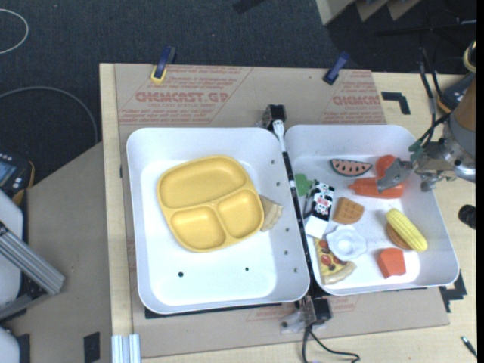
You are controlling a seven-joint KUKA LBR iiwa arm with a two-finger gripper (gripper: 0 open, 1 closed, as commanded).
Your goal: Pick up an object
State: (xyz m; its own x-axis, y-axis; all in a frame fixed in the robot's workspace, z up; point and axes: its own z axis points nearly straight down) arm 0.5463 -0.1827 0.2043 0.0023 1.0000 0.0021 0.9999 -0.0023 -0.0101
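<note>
The right bin [441,242] holds several toy foods: a watermelon slice [350,166], an orange-red piece [370,188], a waffle square [348,210], a corn cob [406,230], a red-orange block [392,262], a pizza slice [333,265], a white round lid [346,242], a black-and-white cow-print item [323,200] and a small green piece [302,184]. My gripper [392,175] reaches in from the right and sits low at the bin's far right, directly over the right end of the orange-red piece. A red object [386,162] lies just behind it.
The left bin [144,225] carries a yellow divided plate [210,203] with a beige scrap [271,214] at its right edge. A black divider strip [291,195] runs between the bins. Cables hang beside the arm [463,138] at the right.
</note>
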